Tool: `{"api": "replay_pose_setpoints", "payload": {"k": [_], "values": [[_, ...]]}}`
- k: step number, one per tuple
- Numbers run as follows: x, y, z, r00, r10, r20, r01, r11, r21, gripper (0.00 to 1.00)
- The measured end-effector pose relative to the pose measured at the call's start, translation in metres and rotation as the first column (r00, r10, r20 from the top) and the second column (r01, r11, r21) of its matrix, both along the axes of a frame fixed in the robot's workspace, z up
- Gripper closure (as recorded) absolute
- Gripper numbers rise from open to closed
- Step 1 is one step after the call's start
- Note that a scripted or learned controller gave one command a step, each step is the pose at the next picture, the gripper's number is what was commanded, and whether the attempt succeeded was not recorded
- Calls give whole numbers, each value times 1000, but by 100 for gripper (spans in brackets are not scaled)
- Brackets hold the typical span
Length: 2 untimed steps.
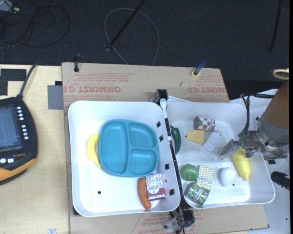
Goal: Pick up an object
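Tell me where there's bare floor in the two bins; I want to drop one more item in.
Left bin: free along the far wall above the blue tray, and in the near-left corner. Its near-right corner holds a hot dog and small carton. Right bin: bare strip along the near wall, right of the green packet. The middle is crowded around the mustard bottle.

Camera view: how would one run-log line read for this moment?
arm: reaching from right | pincer: low in right bin, beside yellow bottle | grasp: unconfirmed | left bin: blue tray
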<state>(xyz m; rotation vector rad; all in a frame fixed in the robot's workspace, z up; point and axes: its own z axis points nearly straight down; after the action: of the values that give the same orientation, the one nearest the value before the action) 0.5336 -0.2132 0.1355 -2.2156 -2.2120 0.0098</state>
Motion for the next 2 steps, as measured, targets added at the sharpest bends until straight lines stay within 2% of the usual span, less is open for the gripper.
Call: {"api": "replay_pose_setpoints", "payload": {"k": [1, 2], "values": [[-6, -4, -22, 999, 2, 35, -2, 1000, -17, 0], [-42, 1, -47, 1000, 1, 13, -1, 1000, -2, 0]]}}
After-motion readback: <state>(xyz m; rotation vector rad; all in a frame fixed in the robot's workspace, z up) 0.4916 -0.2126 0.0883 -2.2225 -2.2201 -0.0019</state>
